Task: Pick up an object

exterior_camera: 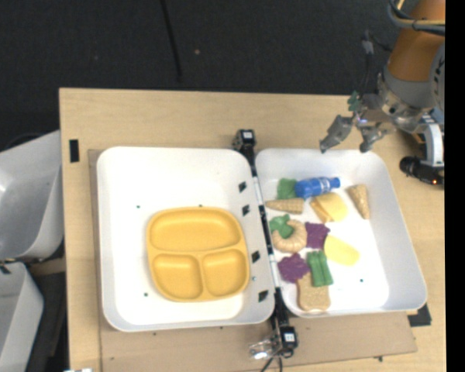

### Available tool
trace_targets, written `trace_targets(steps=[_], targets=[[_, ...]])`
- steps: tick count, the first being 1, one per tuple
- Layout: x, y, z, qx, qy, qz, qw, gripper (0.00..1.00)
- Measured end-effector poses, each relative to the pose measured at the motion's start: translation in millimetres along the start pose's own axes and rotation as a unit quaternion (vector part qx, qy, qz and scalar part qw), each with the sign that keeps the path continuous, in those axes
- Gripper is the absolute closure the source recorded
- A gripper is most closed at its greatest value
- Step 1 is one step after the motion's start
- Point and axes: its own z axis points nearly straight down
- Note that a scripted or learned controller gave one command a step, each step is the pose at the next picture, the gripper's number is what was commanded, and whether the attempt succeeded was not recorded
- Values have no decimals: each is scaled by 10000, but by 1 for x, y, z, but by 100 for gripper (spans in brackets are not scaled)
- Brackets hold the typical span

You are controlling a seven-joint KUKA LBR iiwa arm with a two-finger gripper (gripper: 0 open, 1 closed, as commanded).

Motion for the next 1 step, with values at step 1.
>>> trace_targets(steps=[1], targets=[[122,14,24,10,18,68,10000,0]])
